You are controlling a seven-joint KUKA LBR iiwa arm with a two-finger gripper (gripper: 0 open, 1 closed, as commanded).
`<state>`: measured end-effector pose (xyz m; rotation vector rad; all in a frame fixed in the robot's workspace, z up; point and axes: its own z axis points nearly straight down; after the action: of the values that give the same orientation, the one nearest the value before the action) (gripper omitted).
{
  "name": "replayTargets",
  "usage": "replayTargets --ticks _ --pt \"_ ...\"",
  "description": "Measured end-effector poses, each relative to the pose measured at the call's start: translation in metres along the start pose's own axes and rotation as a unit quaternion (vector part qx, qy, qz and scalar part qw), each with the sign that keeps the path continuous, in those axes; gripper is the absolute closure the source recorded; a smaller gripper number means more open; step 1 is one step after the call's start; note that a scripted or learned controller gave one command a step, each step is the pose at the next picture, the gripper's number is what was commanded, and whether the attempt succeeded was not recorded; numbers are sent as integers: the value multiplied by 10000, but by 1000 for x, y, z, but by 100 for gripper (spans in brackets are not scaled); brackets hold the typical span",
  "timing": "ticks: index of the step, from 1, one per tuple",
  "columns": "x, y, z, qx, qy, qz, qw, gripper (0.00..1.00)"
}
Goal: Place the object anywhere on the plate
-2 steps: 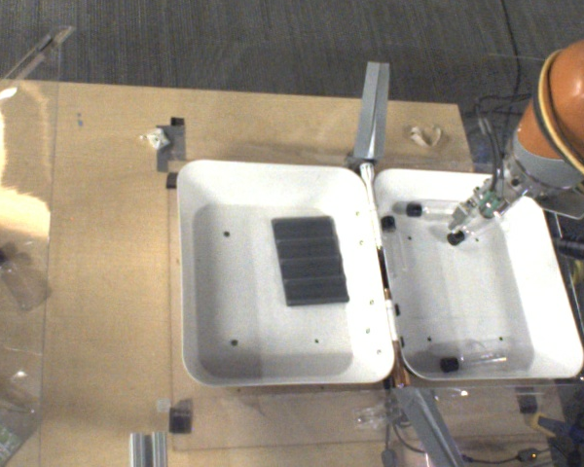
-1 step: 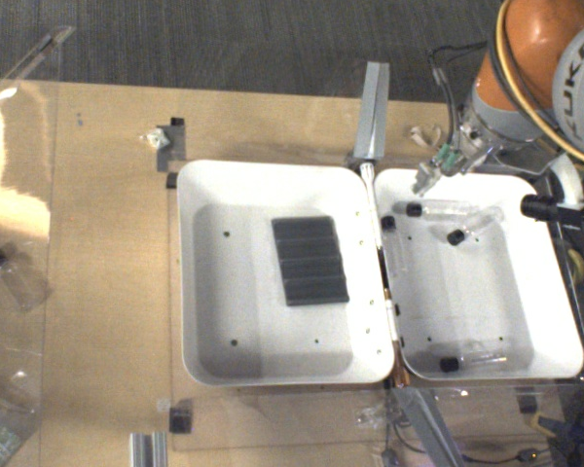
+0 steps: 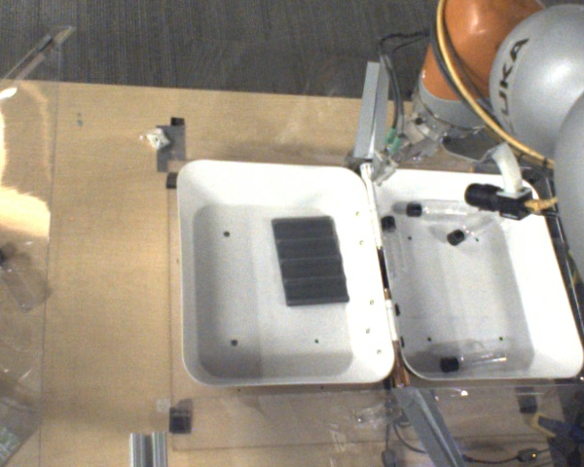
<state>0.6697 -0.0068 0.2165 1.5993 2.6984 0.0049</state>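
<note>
so the bench (image 3: 88, 290) is a light wood top with two shallow white bins sitting side by side on it, left bin (image 3: 200, 290) and right bin (image 3: 550, 290), edges touching. small black blocks (image 3: 179, 417) sit near the left bin's corners.

KUKA arm (image 3: 550, 76): smooth grey rounded casing, glossy orange band (image 3: 477, 32), black "KUKA" lettering (image 3: 509, 71) on shell. Yellow-and-black cables (image 3: 467, 86) curve across band; black fitting (image 3: 496, 200) with white tube below.
</note>
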Motion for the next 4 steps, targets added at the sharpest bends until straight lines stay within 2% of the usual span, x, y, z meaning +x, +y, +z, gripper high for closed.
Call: replayTargets --ticks 1,2,3,4 --pt "103 55 24 1 8 -174 9998 100" --pt "129 69 54 4 13 -2178 9760 100" --pt "196 80 -14 -5 6 1030 9947 100" --pt "206 111 0 5 5 254 9997 100"
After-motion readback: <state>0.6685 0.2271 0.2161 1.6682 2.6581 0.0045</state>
